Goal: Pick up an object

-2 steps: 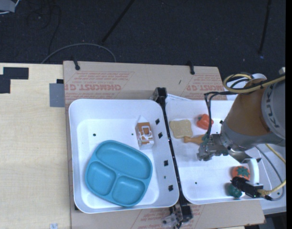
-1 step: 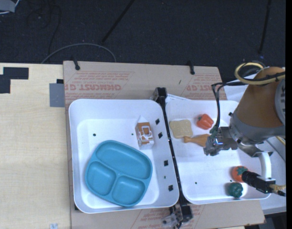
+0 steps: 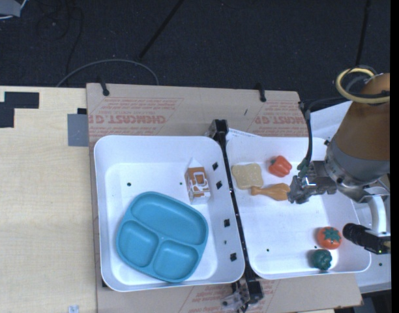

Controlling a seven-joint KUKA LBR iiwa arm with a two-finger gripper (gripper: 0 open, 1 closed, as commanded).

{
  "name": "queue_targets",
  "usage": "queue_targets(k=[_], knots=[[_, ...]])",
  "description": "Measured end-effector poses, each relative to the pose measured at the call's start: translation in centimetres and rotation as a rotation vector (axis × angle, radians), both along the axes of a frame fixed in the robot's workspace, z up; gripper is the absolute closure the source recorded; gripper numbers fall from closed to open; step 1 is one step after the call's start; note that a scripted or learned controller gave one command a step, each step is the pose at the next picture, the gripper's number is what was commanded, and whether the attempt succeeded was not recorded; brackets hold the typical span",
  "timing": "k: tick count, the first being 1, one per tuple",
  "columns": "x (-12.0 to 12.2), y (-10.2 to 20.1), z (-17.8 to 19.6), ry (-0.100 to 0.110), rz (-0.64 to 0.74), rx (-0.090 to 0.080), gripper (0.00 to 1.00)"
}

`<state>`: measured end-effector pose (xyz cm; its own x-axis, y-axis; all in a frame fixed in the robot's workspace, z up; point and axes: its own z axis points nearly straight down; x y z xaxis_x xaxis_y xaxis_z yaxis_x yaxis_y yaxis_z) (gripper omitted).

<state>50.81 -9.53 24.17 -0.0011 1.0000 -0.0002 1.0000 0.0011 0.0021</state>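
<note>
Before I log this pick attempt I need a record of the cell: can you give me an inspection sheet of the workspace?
Surface: two white bins, left bin and right bin, on cardboard.
Job's things: right bin holds toast slice, red pepper, tan drumstick-like piece, tomato, green item.
Clutter: blue divided plate and small orange-white box in left bin.
End effector: beside the drumstick piece; grasp unclear.
Cables: black cables on dark floor behind.
Surroundings: wooden bench at left.
</note>
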Motion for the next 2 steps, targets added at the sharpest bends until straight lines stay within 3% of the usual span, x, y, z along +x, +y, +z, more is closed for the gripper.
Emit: queue_targets(k=[2], knots=[[-0.4, 11.0, -1.4, 0.008, 0.004, 0.003, 1.00]])
